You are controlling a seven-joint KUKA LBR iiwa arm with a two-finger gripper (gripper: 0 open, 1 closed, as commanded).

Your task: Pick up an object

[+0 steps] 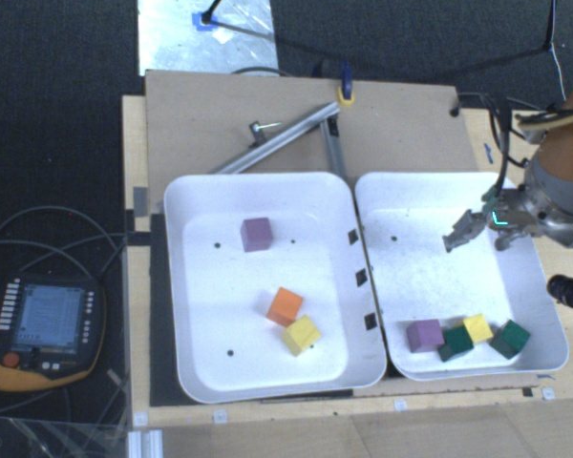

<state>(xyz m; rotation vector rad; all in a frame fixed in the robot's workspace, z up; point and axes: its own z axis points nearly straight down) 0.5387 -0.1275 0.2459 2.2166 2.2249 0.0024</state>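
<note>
Gripper (463,232), fingers apart and holding nothing, hovers over bare floor of the right bin (430,194); 4 blocks (466,336) crowd the bin edge below it.

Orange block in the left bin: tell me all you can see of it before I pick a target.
The orange block is a small cube, matte and solid-looking, maybe wood or foam. It rests flat on the floor of the left bin, toward the lower middle, turned at an angle to the walls. A yellow block sits just below and to the right of it, touching or nearly so. The gripper is away over the right bin.
</note>
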